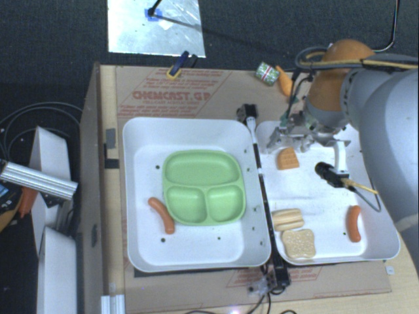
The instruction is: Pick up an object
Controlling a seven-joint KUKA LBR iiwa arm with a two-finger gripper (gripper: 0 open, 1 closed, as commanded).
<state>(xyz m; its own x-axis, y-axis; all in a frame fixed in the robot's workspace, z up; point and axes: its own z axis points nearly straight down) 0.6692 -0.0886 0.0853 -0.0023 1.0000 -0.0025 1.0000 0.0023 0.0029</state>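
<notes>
Gripper (289,138) low over right bin (386,244), far-left corner, finger state cannot tell, tan cracker (287,158) on bin floor just beside and below it, bun (287,218) and toast (300,243) at near-left corner, sausage (354,223) near right wall.

Two white bins: the left bin (141,195) and the right bin (380,241); one green divided plate (203,187); two sausages, one left (161,214) and one right (354,223); what look like three bread pieces (287,158) (287,218) (299,243), though small and blurred.
</notes>
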